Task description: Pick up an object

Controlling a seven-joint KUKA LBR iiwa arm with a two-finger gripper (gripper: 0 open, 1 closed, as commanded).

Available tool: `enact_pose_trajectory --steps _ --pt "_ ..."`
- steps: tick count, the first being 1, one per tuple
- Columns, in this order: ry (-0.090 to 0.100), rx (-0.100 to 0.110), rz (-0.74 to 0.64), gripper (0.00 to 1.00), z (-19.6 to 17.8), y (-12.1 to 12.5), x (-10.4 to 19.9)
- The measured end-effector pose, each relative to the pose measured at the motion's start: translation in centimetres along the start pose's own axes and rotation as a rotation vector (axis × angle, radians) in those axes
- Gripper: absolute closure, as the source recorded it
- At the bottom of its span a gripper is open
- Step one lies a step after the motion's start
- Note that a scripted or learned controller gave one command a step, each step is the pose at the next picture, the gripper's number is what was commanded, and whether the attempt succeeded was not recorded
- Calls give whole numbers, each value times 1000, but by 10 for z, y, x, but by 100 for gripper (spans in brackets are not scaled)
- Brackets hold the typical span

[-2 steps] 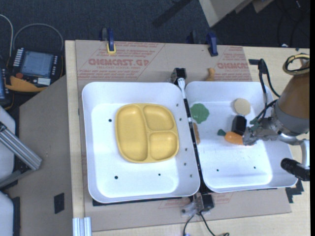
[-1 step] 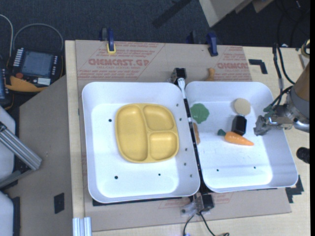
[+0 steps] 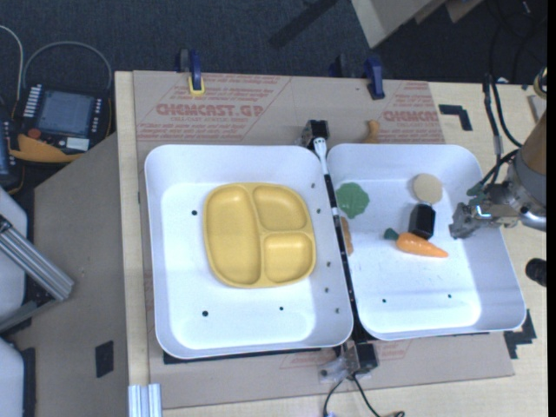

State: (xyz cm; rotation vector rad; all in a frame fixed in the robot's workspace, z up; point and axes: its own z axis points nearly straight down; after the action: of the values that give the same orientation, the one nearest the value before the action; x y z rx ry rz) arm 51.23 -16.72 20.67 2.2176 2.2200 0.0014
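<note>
dark carpet lies behind the bench (image 3: 261,102), which is covered with printed cardboard and carries two white bins side by side. left of the bench sits a small screen unit (image 3: 61,115) with a coiled cable. the left bin (image 3: 174,302) holds a yellow plate (image 3: 259,233) with three sections, lying flat near its middle. the right bin (image 3: 434,307) holds the small things: a green leafy piece (image 3: 353,199) near its left wall, a round beige disc (image 3: 426,187) toward the far right, a black block (image 3: 422,221) just below the disc, and an orange carrot (image 3: 420,246) with a green tip lying just beneath the block, close to touching it. my pincer (image 3: 470,218) hangs at the right side of this bin, just beside the black block and the carrot, with nothing between its fingers; whether they stand apart or together i cannot tell.
</note>
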Motion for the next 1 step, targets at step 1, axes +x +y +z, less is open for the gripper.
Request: enact_pose_trajectory --steps 1 --pt "5 4 -4 100 6 10 47"
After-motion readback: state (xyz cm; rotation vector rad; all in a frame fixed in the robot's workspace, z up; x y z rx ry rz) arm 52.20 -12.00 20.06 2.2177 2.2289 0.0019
